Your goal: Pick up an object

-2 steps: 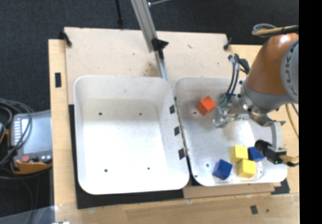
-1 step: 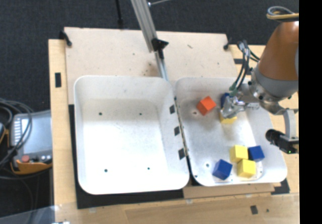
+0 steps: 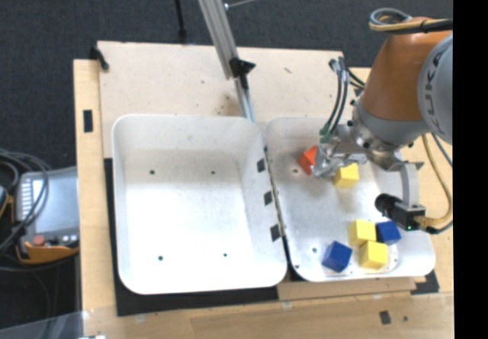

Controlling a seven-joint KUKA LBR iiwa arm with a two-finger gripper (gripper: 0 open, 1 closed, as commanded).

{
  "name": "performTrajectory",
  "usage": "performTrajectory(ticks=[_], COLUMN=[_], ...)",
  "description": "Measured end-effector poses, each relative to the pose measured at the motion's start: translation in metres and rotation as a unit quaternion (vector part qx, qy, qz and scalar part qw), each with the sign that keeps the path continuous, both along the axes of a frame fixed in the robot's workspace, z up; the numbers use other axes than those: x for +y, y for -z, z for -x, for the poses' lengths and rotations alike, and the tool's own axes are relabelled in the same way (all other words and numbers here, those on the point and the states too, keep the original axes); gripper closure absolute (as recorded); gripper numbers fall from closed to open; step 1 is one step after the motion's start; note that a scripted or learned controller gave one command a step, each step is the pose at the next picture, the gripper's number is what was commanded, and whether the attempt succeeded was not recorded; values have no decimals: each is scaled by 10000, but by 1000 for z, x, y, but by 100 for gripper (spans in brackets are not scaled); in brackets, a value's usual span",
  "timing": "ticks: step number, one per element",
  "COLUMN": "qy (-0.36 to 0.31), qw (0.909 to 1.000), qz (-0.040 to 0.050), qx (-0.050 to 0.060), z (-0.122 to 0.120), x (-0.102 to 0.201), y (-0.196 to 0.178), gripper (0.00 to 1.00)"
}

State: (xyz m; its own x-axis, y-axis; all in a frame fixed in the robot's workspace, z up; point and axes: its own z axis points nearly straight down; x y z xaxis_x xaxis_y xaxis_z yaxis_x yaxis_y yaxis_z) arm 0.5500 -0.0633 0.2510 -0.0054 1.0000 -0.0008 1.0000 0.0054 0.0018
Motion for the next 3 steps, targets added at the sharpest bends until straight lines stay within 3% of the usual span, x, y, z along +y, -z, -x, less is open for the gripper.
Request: performTrajectory(ticks=[3], qy=[-13], qw=[10000], qz=[-13], qx=[21], z=[18], x=[160], y=[8], gripper=[100])
